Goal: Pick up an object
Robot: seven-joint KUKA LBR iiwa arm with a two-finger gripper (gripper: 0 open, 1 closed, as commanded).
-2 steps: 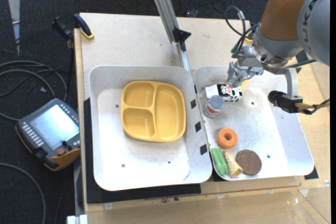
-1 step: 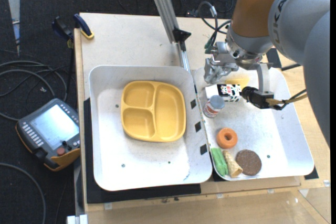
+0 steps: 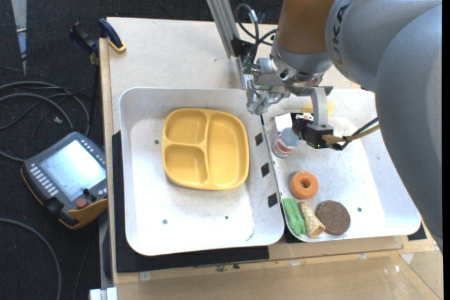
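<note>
At the bins' shared wall, gripper hovers; jaw state unreadable. Yellow divided plate sits in left bin.

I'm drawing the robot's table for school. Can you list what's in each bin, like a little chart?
left bin: yellow plate with three sections
right bin: orange ring, brown disc, green piece, tan piece, small red-and-white can
jaws: over the far end of the wall between the bins
floor: controller with a screen
</note>
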